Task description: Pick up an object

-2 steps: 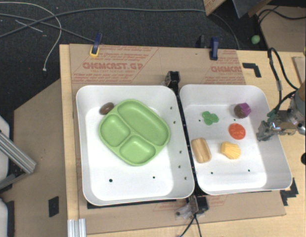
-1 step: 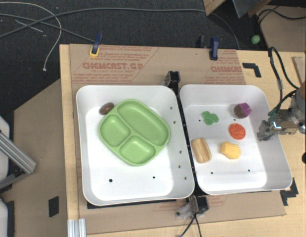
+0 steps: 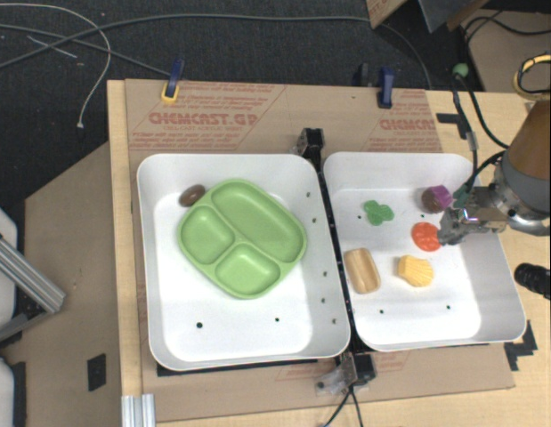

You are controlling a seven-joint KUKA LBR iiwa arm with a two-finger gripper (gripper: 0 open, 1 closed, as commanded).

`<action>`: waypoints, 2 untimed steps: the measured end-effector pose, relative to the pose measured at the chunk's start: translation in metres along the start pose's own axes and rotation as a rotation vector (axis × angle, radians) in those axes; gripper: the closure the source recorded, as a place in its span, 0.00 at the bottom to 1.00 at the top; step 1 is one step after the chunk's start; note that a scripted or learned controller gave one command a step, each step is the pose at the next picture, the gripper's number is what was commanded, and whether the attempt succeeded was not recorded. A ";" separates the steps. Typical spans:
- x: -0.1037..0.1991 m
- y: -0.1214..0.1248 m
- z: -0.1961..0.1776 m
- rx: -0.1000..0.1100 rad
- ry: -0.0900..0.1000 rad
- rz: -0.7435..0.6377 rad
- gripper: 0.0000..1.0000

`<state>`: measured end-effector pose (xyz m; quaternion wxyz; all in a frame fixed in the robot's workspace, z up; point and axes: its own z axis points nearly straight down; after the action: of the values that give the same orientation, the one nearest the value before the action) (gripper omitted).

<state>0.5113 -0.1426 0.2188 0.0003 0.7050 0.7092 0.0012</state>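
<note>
1. Nearest the camera, a tan bread-shaped toy and a yellow ridged toy lie in the right white bin.
2. Tool sits just beside the red round toy; its grip state cannot be told.
3. Open floor lies along that bin's near edge.

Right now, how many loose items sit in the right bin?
5: a green piece at upper left, a purple piece and a red piece by the tool, a bread roll and a yellow piece in front. The arm may hide more.
</note>
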 end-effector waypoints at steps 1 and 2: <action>0.054 0.020 -0.010 0.000 0.000 -0.001 1.00; 0.099 0.051 -0.014 -0.001 -0.001 0.000 1.00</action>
<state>0.5615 -0.0438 0.2334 0.0010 0.7051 0.7091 0.0015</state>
